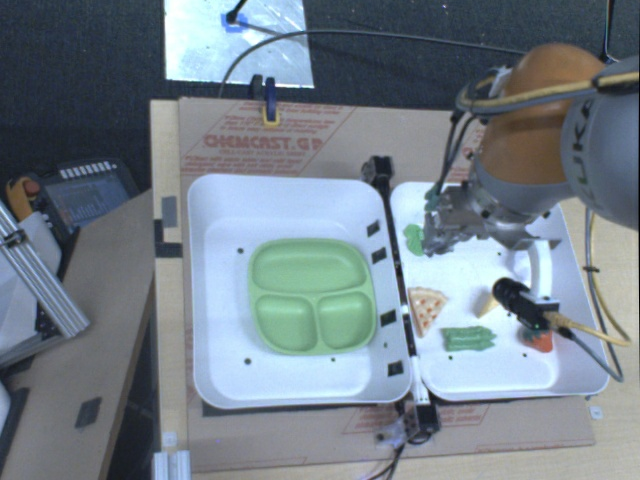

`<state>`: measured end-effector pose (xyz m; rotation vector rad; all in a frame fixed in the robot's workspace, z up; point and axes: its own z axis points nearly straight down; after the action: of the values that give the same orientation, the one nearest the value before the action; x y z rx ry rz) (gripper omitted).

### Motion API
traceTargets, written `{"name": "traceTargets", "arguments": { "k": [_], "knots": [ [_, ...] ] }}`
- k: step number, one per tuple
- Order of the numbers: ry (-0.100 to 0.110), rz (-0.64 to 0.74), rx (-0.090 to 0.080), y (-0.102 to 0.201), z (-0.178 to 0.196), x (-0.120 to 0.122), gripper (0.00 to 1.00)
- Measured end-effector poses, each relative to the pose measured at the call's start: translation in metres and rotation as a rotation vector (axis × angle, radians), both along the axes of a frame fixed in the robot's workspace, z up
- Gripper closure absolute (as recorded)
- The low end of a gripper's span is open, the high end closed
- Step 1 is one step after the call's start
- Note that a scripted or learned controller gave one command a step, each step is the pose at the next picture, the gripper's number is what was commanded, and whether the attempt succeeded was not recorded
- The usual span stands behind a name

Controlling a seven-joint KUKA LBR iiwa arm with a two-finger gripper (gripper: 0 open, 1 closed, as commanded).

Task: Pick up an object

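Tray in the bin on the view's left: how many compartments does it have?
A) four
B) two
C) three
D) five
C: the tray shows one wide compartment on its far side and two smaller ones side by side on its near side.

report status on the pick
Gripper low in right bin, far-left corner. Small green piece just beside it, not seen held. Tan wedge and green pod lie apart, nearer the front.
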<state>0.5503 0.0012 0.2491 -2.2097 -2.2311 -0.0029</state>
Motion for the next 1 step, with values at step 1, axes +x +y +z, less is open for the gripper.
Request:
{"name": "traceTargets", "arguments": {
  "k": [1],
  "knots": [
    [0.001,-0.001,-0.001,0.0453,-0.0026,-0.0163,1.0]
  ]
}}
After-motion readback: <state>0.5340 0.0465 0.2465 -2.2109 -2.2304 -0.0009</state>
